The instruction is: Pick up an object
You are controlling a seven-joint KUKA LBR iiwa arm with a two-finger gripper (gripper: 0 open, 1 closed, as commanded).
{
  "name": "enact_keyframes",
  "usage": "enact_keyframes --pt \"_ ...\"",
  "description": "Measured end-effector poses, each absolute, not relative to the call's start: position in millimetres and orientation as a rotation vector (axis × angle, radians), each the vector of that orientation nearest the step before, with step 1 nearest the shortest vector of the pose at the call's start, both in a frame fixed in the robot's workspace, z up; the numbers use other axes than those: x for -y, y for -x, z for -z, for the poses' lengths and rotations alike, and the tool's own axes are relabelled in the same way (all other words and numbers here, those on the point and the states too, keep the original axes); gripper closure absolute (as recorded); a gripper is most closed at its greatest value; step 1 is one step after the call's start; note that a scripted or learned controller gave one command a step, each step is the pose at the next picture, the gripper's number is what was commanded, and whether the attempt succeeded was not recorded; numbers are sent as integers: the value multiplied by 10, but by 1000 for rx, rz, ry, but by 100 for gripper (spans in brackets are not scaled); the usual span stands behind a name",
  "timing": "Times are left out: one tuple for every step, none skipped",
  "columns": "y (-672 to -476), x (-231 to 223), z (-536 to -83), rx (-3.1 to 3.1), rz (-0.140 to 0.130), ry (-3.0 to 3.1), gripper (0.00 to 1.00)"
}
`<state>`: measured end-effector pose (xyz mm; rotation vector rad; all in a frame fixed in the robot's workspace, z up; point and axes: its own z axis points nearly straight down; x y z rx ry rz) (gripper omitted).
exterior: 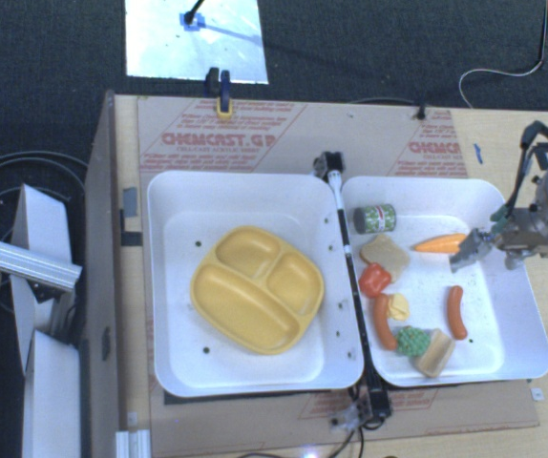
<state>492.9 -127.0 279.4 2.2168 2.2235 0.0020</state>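
Note:
My gripper hangs over the right part of the right bin, reaching in from the right edge. Its tip is right beside the thick end of an orange carrot, and I cannot tell whether they touch. Also in this bin lie a small can with a green label, a slice of bread, a red pepper, a red sausage, an orange sausage, a small yellow piece, a green broccoli and a tan bread wedge.
The left bin holds a yellow divided plate. A black divider clamp runs between the bins. Cardboard lies under both. Cables and white boxes sit off the bench to the left.

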Motion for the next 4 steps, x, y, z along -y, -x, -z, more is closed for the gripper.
enact_keyframes --pt "-5071 1605 -1418 -2223 2 -2222 0" --pt "-5033 1815 -888 -2223 0 -2221 0" --pt "-5045 1814 -994 -2222 -3 -2218 100" --pt "-5328 831 -859 -2225 -9 -2214 100"
